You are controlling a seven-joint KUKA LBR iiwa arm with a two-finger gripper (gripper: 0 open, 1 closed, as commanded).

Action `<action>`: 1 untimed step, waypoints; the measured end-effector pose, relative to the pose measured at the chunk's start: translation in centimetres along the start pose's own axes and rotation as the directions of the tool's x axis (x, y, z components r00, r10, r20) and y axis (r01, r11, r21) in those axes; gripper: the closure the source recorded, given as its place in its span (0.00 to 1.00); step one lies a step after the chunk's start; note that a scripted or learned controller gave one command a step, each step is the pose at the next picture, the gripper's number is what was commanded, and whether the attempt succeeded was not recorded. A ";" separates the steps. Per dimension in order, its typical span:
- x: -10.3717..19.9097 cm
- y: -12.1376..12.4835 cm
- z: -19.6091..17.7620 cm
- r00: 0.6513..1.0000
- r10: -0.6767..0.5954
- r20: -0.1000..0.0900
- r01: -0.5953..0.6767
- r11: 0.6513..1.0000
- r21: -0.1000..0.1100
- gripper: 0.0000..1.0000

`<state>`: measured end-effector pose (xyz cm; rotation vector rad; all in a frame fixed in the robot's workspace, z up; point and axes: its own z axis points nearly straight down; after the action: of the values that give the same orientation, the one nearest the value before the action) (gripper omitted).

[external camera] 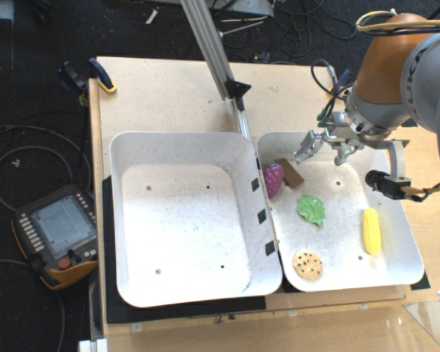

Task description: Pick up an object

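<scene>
Camera view, looking down at a slant on 2 white bins side by side. Right bin (396,259) holding 5 small things. At about 9 o'clock in that bin, hard against the divider: a purple grape cluster (273,180), knobbly, upright. Touching it at about 1 o'clock: a brown block (290,174), flat-faced, tilted. Near the bin's middle, at 5 o'clock from the block: a green leafy piece (311,210), crinkled, lying flat. At 3 o'clock in the bin, near the right wall: a yellow corn cob (371,231), long axis running 12 to 6. At 7 o'clock in the bin, near the front wall: a round tan cookie (307,265) with dark specks. All 5 well apart from one another save grape and block.

Gripper (324,151) at 12 o'clock in the right bin, fingers spread apart, nothing between them, hanging near the brown block at its 2 o'clock side. Grey arm with orange band (385,64) reaching in from 2 o'clock.

Left bin (132,152) speckled with dark grit. Pendant (57,229) with a screen at 9 o'clock beside the bench; writing on it too small to read.
</scene>
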<state>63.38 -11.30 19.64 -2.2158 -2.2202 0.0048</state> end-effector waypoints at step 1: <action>0.0 0.1 -0.3 1.000 -0.001 0.001 0.001 1.000 -0.005 0.00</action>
<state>63.49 -11.31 19.93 -2.2180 -2.2240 0.0001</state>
